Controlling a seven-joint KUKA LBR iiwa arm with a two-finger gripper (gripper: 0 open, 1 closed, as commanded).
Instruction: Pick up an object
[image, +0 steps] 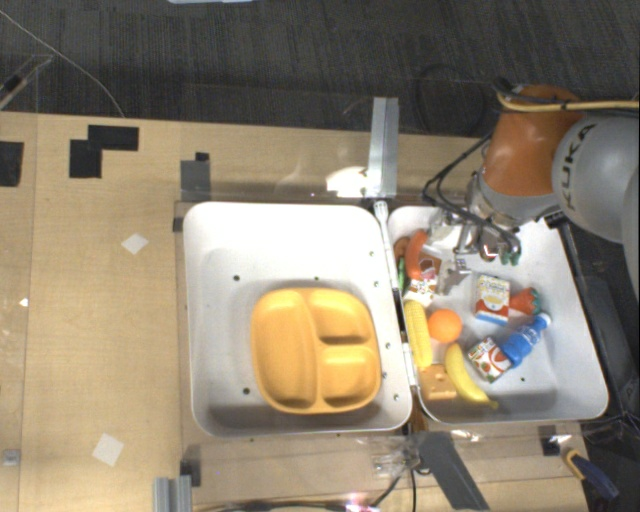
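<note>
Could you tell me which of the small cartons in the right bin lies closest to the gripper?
The white and red carton just below the gripper. The other carton lies farther down the right bin, between the banana and the blue bottle.

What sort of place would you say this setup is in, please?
Most likely a robotics lab bench for pick-up trials: a grey arm reaches over two white bins, one with toy food such as a banana, the other with a yellow divided tray.

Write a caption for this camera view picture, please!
Robot arm's pincer hovers over toy food in the right bin; a yellow tray sits in the left bin.
</note>
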